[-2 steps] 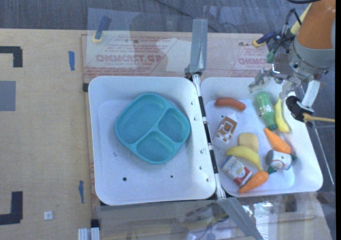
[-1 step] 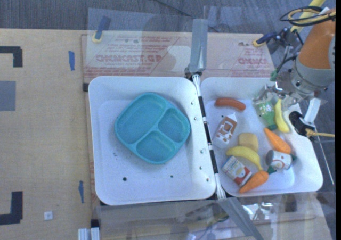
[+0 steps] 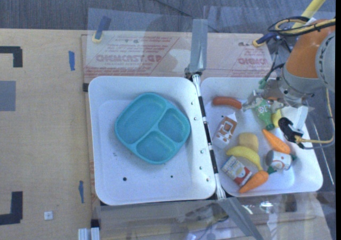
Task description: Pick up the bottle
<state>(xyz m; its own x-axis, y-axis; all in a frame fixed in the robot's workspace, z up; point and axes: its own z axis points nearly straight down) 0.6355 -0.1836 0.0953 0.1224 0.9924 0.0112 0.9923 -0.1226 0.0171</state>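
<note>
Likely to snag a neighbouring carrot instead of the green bottle crowded near the right bin's far edge, claw state impossible to tell.

cardboard sheet behind the left bin: big red letters, seen upside down and faint, too blurry to read for sure
cardboard sheet behind the right bin: more red print, upside down, too blurry to read
small white carton in the right bin: an orange picture or label on its face, words too small to read
red and white box in the right bin: a printed label, words too small to read
green packet in the right bin: some print, too small to read
</note>
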